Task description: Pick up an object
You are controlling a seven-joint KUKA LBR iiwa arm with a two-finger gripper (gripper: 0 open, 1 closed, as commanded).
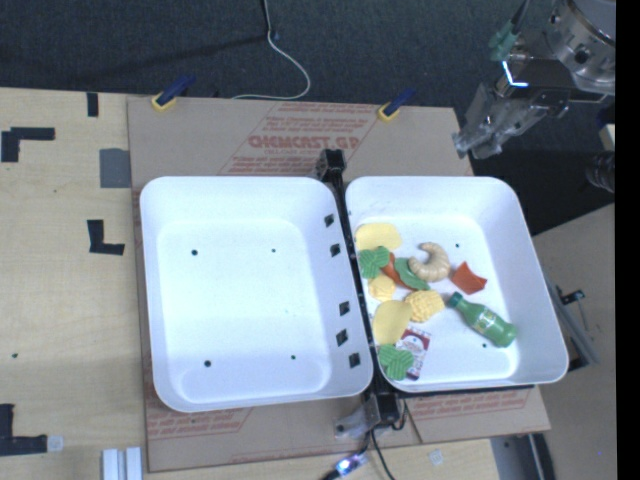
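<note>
Two shallow white bins sit side by side on a cardboard sheet (300, 143) on the bench. The left bin (160, 298) has nothing in it that I can see. The right bin (505, 213) holds a small heap of toy food gathered toward its left wall and middle, probably where it was tipped in. In the heap I can make out a green bottle (482, 320) lying on its side near the front right part of the floor, a red piece (468, 279) just behind it, a tan curved piece (433, 260) near the middle, a yellow corn cob (424, 305), green leafy bits (376, 262) and a small printed packet (413, 346) near the front edge. Several of these touch or overlap, so the bottle and the red piece, lying a little apart from the rest, look like the easier picks.

The gripper (478, 140) hangs above the bench beyond the right bin's back right corner, well apart from every object and clear of the bin rim. Its metal fingers point down and to the left, and nothing lies between them. Whether they are spread or closed is not something I can tell from this angle. Judging by that, no object has been taken up; the arm would need to come over the bin and descend.
</note>
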